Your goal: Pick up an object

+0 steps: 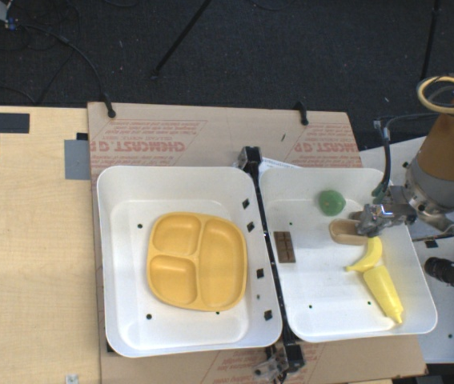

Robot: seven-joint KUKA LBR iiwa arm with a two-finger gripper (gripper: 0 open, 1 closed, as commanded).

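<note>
The gripper hangs low over the right bin, right at a tan object with the banana just beside, likely lining up a grab, though whether its pincer is apart or clamped I cannot tell.

The robot's grey and orange jointed arm shows a broad orange-brown cylindrical section above a lighter grey wrist collar, with a pale yellowish ring at the top of the orange part. A thin dark cable loops from the upper side of the arm and runs down beside the wrist. Below the collar sits the small metallic silver two-finger gripper, built of shiny angular parts with darker joints; its finer details are too small to make out.
</note>
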